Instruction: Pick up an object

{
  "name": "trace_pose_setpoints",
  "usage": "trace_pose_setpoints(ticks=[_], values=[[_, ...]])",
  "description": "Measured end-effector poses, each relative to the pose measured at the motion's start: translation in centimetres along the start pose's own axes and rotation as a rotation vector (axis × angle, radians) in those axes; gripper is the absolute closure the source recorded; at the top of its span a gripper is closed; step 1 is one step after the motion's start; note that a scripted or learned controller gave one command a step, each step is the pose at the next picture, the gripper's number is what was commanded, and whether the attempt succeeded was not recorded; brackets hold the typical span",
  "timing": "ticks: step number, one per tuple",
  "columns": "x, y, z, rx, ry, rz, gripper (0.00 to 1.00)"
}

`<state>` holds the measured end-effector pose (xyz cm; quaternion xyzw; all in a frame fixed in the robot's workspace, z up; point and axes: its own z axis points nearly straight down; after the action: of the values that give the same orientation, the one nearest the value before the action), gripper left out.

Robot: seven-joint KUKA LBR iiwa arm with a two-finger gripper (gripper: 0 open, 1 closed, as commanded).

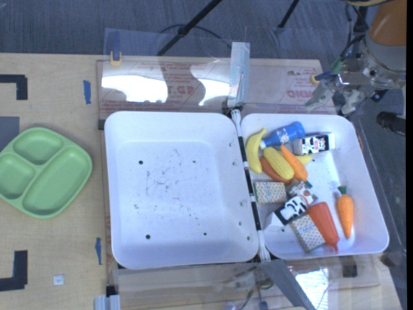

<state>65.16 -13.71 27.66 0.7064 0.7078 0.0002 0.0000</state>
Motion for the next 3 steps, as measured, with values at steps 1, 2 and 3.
trace_pose_setpoints(ticks=[1,2,3], values=[[-1.1,0.8,14.9,0.001,0.0,-0.144,0.0],[1.8,1.6,8.7,-0.003,-0.001,-0.167,0.0],[-2.6,-4.7,14.0,-0.001,0.0,-0.42,0.0]])
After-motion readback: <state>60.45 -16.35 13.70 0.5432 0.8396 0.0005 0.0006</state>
